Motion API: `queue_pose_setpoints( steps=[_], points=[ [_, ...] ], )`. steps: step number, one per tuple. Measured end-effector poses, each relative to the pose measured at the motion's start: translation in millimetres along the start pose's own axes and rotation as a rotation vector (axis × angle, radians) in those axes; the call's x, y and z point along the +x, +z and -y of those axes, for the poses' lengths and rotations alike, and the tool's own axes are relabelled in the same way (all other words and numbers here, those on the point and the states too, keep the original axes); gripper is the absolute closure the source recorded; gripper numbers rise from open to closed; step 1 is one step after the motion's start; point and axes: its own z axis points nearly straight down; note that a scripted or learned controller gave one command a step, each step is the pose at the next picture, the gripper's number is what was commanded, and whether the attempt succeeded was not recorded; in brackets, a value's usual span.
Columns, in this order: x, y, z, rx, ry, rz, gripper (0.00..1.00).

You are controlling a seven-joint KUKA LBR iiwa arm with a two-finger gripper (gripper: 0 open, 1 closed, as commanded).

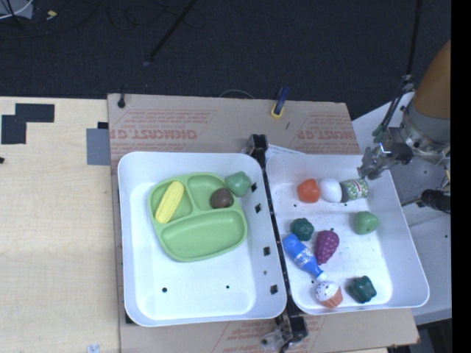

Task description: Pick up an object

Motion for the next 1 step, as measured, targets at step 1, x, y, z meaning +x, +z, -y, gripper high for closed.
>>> queue_pose_setpoints(
  steps=[1],
  points=[
    [53.2,9.2,22.9,0.008,-0.003,-0.004,1.00]
  ],
)
